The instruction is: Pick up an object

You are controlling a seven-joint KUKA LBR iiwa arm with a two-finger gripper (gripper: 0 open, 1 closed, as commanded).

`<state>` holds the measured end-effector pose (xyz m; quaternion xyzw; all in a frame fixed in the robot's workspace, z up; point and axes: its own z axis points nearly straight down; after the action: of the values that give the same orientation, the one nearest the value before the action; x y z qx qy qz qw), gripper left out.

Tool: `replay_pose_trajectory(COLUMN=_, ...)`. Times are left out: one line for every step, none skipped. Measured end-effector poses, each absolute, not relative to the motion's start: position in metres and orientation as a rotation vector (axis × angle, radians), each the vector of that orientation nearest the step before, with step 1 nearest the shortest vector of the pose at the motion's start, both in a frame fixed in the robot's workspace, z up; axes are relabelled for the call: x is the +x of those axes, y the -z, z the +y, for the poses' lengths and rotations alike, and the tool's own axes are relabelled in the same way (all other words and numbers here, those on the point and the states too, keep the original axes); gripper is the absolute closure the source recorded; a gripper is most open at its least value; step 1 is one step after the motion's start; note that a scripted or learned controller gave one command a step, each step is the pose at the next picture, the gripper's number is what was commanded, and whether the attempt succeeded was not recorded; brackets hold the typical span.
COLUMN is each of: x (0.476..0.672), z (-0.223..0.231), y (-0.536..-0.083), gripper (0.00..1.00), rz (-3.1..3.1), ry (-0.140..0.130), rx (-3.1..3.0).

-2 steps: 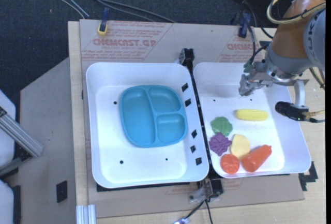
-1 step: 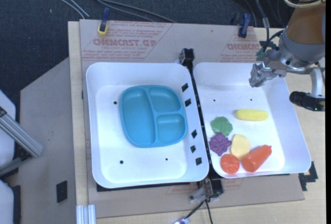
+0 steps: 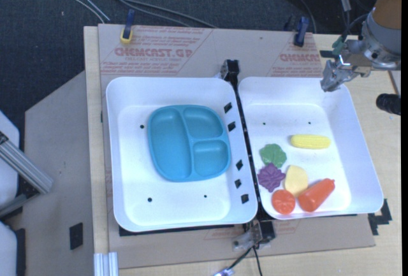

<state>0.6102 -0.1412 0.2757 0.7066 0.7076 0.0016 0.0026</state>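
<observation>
Your hand (image 3: 333, 79) is hovering over the far right corner of the right bin (image 3: 360, 134), well apart from the toy food; you cannot tell whether it is released or clenched, and nothing is showing in its grasp. The pickable things are lying in that bin's near half: a yellow corn cob (image 3: 310, 141), a green leafy piece (image 3: 273, 154), a purple piece (image 3: 271, 176), a yellow piece (image 3: 296, 178), a tomato (image 3: 284, 202) and an orange carrot (image 3: 316, 194). A blue divided plate (image 3: 189, 141) is sitting in the left bin (image 3: 127, 141).
</observation>
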Motion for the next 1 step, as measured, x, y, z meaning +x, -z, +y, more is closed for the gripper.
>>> replay_pose_trajectory(x=0.6155, z=-0.0848, y=-0.2728, gripper=1.0, rz=2.23, ry=-0.002, rx=2.216)
